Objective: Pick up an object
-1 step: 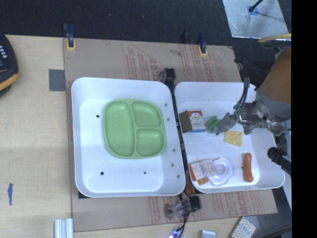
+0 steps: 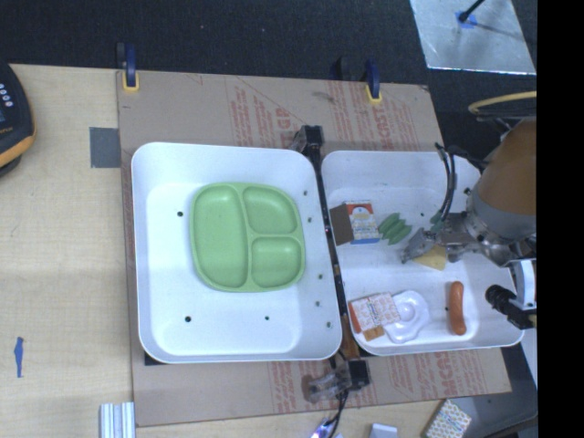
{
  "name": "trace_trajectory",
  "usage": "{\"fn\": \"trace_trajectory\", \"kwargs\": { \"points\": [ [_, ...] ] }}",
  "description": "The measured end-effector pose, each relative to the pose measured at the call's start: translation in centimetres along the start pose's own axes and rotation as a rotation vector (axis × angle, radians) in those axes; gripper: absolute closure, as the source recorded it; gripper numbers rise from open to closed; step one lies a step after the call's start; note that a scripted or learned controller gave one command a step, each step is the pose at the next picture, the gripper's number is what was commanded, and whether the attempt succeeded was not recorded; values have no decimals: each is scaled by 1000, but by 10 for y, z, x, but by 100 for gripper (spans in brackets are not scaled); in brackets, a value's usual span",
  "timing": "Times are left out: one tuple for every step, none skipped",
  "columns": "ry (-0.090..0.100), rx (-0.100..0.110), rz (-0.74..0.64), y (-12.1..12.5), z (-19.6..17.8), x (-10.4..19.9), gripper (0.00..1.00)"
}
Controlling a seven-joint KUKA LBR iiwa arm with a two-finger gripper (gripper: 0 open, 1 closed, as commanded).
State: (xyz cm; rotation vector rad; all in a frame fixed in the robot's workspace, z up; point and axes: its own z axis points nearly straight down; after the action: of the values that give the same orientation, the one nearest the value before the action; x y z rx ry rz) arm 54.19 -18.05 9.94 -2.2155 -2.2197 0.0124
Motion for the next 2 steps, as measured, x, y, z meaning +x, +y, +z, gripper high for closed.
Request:
{"fn": "trace_trajectory", "kwargs": {
  "points": [
    [0, -5, -4, 1, -17, 2, 100],
    [0, -5, -4, 1, -16, 2, 0]
  ]
}}
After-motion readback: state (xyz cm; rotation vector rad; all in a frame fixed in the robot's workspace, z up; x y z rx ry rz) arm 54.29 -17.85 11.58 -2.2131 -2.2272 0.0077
